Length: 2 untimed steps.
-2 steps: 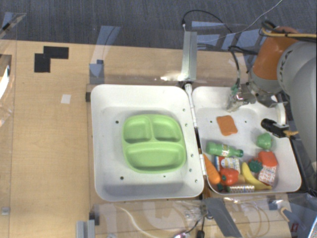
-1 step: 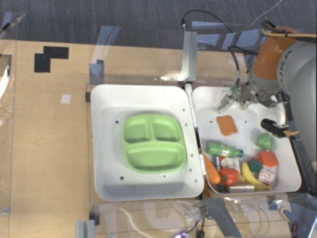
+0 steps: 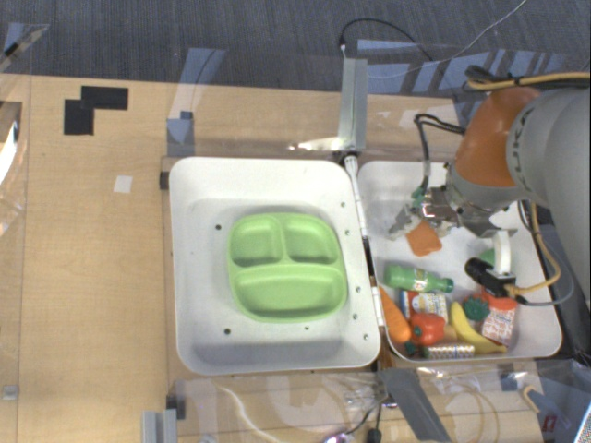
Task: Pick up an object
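Observation:
My gripper (image 3: 420,218) hangs over the upper middle of the right bin (image 3: 388,178), with the arm reaching in from the right. A small orange piece (image 3: 425,240) lies directly below the gripper's tip, touching or nearly touching it; whether it is held is unclear. Further toward the front of this bin lie a green bottle (image 3: 417,280), an orange carrot (image 3: 395,316), a red tomato (image 3: 428,327), a yellow banana (image 3: 473,329) and a small red-and-white packet (image 3: 499,321).
The left bin (image 3: 194,247) holds a green divided plate (image 3: 287,266) in its middle. A metal divider (image 3: 355,109) stands at the back between the two bins. Cables run behind the arm at the upper right.

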Motion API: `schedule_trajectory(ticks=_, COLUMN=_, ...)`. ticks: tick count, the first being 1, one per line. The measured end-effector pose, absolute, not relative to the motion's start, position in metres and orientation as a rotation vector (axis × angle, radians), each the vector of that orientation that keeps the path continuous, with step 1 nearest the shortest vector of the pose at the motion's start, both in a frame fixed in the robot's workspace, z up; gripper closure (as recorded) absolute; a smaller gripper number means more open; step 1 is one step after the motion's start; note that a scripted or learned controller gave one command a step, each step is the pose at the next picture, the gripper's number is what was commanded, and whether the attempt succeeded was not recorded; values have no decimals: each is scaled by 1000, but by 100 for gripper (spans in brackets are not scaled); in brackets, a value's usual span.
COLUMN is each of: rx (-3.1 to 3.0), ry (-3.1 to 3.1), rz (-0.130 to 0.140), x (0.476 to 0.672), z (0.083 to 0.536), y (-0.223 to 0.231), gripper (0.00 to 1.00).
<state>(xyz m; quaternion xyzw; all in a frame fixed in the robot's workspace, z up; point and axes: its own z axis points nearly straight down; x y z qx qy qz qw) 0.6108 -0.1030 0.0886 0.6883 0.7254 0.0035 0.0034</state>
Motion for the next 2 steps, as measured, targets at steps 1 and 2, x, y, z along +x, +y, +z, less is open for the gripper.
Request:
schedule_trajectory(ticks=1, rx=2152, ry=2275, rz=18, x=614, z=99, y=-102, gripper=100)
schedule_trajectory(ticks=2, rx=2129, ry=2306, rz=5, x=650, z=185, y=-37, gripper=100)
